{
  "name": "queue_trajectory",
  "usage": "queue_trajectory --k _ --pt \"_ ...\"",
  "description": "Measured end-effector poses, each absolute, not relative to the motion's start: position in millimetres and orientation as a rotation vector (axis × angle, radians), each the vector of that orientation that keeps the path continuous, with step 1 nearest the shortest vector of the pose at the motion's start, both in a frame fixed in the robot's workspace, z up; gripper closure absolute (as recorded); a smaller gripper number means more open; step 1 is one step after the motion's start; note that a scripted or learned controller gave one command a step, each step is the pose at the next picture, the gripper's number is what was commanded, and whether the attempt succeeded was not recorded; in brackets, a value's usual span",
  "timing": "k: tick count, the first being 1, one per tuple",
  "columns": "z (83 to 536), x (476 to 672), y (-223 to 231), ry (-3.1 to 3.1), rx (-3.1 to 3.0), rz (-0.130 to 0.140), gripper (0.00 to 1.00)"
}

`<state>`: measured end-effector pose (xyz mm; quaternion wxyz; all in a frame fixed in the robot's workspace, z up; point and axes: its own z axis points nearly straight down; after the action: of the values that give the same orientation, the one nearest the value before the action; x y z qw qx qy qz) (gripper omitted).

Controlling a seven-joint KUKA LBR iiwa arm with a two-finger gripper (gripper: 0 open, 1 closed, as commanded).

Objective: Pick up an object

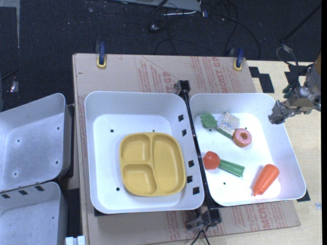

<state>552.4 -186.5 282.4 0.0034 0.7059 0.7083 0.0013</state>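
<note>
Donut [242, 137] lying in right bin [286, 147], near its middle, leftward and slightly below gripper [280, 114] at bin's right rim; pincer apparently empty, opening too blurred to judge.

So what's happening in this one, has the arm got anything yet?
Not yet. The arm's tool sits at the right bin's upper right rim, over the bench edge, with nothing held. The toys lie untouched in that bin: a pink donut, a green brush beside a speckled white block, a red-headed toy with a green handle, and an orange carrot. The left bin holds a yellow divided plate.
</note>
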Motion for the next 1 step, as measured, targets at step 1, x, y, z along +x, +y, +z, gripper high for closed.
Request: queue_trajectory --k 1 --pt "275.3 555.7 -141.9 2.230 2.215 0.000 1.00"
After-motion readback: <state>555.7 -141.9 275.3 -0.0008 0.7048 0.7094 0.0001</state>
